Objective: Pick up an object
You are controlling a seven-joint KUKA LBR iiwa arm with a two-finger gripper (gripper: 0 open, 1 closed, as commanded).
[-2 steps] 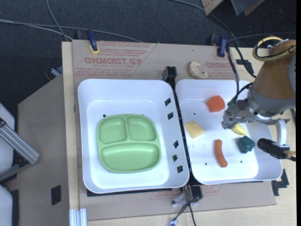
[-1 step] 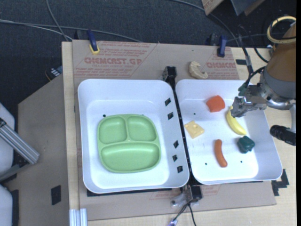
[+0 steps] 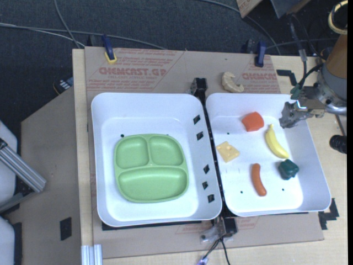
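The right bin [image 3: 309,200] holds several toy foods. A red-orange block [image 3: 253,121] lies near its back, a yellow banana [image 3: 274,142] to its right, a yellow cheese wedge [image 3: 228,151] near the left wall, a sausage [image 3: 258,180] toward the front, and a dark green piece [image 3: 288,169] at the front right. My gripper [image 3: 290,116] hangs over the bin's back right corner, just above and right of the banana, with nothing seen between its fingers.
The left bin [image 3: 102,203] holds a green divided plate [image 3: 150,167]. A beige piece [image 3: 232,81] lies on the board behind the right bin. Clamps [image 3: 110,53] hold the board's back edge. Cables trail across the dark floor behind.
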